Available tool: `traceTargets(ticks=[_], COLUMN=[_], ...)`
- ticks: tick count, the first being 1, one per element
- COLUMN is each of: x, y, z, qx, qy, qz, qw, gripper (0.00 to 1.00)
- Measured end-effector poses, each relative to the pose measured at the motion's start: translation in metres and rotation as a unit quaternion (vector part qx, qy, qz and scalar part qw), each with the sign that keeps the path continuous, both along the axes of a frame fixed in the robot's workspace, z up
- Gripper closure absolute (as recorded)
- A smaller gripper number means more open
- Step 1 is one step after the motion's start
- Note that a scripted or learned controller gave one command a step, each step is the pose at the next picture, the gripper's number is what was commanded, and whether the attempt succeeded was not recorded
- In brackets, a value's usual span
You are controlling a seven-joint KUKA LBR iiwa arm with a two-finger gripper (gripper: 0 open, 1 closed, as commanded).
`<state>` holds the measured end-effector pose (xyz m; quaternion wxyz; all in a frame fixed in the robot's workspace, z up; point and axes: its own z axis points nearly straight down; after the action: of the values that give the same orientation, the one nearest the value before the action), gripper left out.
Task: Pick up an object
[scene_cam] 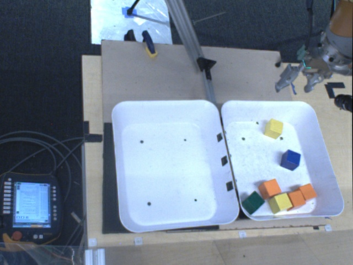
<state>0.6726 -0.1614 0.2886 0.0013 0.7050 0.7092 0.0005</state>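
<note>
Camera view, and the gripper (298,81) hangs above the bench just past the far rim of the right-hand bin (325,173), its two pale metal fingers (284,81) spread apart with nothing between them. That reads as a staging pose to me: raised, open, not yet committed to any target.

Everything worth picking sits in the right-hand bin. The yellow cube (273,128) lies nearest the bin's far rim and closest to the gripper, standing alone. The blue cube (290,159) sits nearer the bin's middle, also isolated. Down at the near rim the rest bunch up: a green cube (253,202) at the near-left corner, an orange cube (269,188) touching a second yellow cube (281,202), then two more orange cubes (302,195) pressed toward the near-right corner. That huddle looks awkward, I'd judge, since the fingers need room on both sides.

The blocks look matte and sharp-edged, likely wood or foam. The bin is smooth white moulded plastic with rounded corners and a raised lip; its twin, the left-hand bin (165,211), sits beside it, edges touching. The bench top looks like plain brown board
</note>
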Motion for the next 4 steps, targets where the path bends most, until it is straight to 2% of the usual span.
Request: traceTargets(ticks=[1,3,4], x=[0.0,-0.009,-0.014], y=[0.0,0.017,0.011], z=[0.0,-0.104,-0.163], qx=[-0.0004,0.0003,0.0001], qy=[0.0,0.002,0.002], qz=[0.0,0.0,-0.002], qw=[1.0,1.0,1.0], gripper=[0.0,0.0,0.0])
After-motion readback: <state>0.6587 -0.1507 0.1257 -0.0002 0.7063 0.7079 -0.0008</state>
